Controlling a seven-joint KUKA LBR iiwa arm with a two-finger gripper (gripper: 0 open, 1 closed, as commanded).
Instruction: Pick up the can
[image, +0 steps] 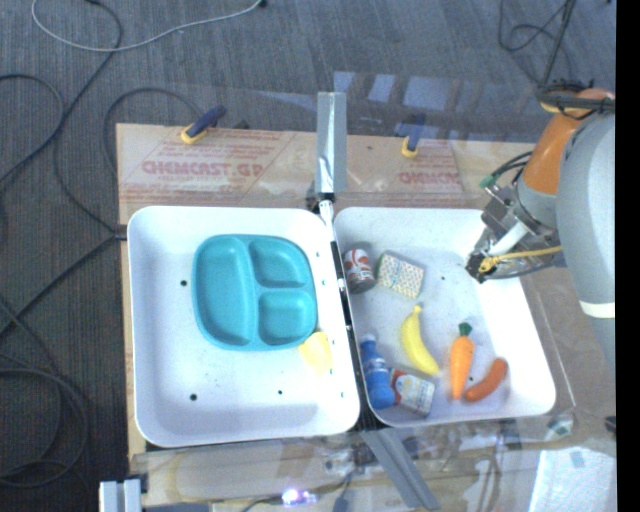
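Note:
The can (358, 269), small with a red and white label, lies in the right bin (520, 330) against its left wall near the far corner. My gripper (495, 240) hangs over the far right part of that bin, well to the right of the can and apart from it. A patterned packet (400, 275) lies between the two, just right of the can. Nothing shows in the gripper.
The right bin also holds a banana (418, 341), a carrot (459, 363), a red sausage (486, 380), a blue bottle (376, 372) and a small pouch (414, 391). In the left bin (160, 380) lie a blue divided tray (255, 290) and a yellow piece (317, 351).

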